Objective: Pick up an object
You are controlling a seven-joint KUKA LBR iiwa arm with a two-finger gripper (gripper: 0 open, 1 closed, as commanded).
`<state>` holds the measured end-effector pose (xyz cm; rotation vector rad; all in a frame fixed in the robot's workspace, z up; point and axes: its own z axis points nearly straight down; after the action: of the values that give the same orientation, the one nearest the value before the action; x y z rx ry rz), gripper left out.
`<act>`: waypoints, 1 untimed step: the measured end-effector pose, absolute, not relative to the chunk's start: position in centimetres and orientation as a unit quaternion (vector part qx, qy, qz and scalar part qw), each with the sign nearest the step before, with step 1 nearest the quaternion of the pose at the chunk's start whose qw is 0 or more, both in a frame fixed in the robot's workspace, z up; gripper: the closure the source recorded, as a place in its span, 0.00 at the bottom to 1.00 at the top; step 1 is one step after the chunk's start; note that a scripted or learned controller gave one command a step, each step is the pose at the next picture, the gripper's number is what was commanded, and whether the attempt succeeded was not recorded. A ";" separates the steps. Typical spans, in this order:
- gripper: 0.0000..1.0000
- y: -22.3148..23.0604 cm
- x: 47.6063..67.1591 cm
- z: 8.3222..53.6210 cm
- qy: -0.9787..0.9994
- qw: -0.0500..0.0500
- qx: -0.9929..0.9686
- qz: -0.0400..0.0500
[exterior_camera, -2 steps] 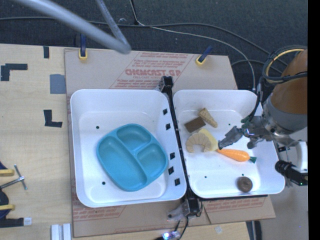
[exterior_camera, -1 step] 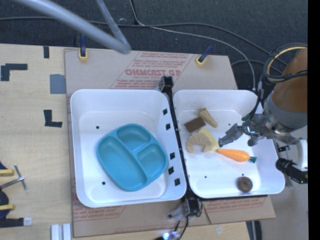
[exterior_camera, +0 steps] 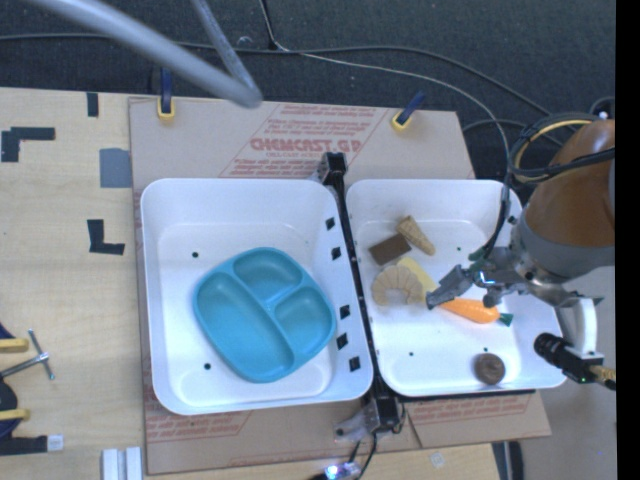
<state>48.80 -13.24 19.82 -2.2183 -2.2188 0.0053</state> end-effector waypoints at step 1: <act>0.00 -12.3 49.2 14.7 -0.708 0.003 -0.707 0.002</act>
<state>49.22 -12.31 14.69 -2.2158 -2.2192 0.0060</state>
